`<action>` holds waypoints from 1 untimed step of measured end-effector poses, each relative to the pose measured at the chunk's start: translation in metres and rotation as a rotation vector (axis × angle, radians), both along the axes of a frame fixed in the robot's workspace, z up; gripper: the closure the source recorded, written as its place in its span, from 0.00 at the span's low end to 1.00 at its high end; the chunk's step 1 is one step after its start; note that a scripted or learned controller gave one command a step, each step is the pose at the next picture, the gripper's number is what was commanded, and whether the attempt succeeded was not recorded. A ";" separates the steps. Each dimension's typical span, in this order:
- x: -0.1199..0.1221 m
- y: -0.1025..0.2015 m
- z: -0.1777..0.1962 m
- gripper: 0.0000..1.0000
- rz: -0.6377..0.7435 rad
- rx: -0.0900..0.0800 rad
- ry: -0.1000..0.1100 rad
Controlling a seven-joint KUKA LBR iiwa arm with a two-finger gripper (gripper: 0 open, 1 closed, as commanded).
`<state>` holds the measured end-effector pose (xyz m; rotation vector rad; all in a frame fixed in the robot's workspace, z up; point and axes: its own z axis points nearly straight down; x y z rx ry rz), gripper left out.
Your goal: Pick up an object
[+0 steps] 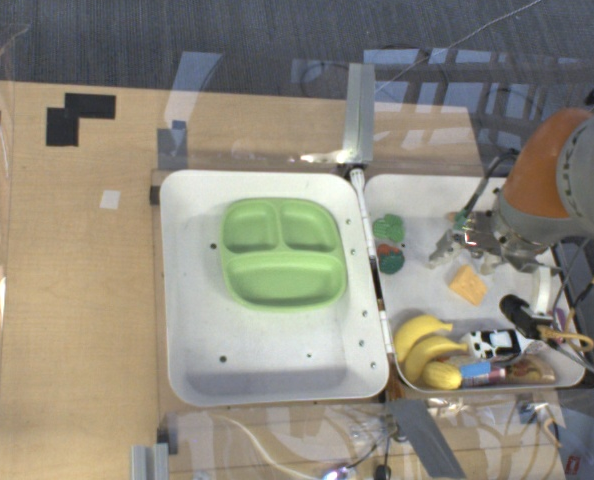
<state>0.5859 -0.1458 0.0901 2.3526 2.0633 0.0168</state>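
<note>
Bananas (pixel 426 348) low in the right bin (pixel 417 193), green divided plate (pixel 281 253) in the left bin (pixel 192 268), claw (pixel 461 248) state unclear.

Arm (pixel 557 183) reaching in — wrist bent downward.

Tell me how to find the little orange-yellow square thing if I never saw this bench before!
Look at the right bin, the one crowded with toys, not the bin holding the green plate. Near its middle, just below the gripper and above the bananas, lies the cheese-like wedge. It is the flat, pale orange piece, lying apart from the others.
</note>
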 end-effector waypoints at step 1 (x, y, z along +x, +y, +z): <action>-0.044 -0.002 0.001 0.00 0.097 -0.002 -0.003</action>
